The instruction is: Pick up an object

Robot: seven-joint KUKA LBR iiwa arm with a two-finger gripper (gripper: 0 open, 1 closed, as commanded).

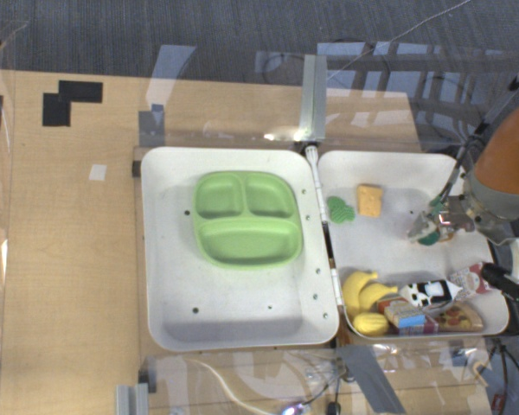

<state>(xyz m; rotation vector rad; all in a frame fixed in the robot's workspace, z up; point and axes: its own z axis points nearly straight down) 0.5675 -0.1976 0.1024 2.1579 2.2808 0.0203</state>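
My gripper (pixel 431 230) hangs low over the right side of the right bin (pixel 398 175), below the arm's orange band (pixel 506 158). A small teal-green thing (pixel 427 239) shows right at the gripper's tip; whether it is held cannot be told. A yellow-orange block (pixel 370 201) and a green frilly piece (pixel 340 209) lie to the gripper's left, apart from it. Along the bin's near edge lie yellow bananas (pixel 367 297), a black-and-white toy (pixel 429 294), a small blue-and-red box (pixel 410 322) and a flat printed packet (pixel 459 318).
The left bin (pixel 169 301) holds a green divided plate (pixel 246 219). A metal divider (pixel 322 223) runs between the two bins. A pinkish item (pixel 472 278) lies near the right bin's right wall. Cables hang at the bench's front edge.
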